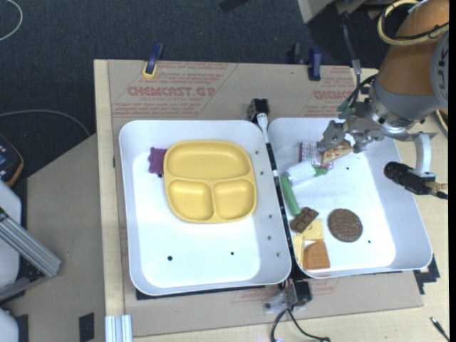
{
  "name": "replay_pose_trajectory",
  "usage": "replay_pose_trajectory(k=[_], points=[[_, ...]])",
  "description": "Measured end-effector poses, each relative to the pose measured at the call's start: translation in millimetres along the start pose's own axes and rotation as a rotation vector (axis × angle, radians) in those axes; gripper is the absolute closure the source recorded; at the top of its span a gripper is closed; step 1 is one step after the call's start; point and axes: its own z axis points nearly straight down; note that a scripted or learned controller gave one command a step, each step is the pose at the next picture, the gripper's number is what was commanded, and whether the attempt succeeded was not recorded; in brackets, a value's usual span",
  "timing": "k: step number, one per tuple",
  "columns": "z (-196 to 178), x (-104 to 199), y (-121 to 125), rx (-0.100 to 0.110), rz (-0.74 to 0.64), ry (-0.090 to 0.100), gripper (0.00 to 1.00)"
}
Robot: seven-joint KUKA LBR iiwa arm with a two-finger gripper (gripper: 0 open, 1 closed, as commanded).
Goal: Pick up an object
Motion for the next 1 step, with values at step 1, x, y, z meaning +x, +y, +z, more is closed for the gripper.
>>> replay_pose_trajectory(k=[1], points=[[6.6, 54.7, 21.6, 0.0, 0.0, 0.001, 1.0]])
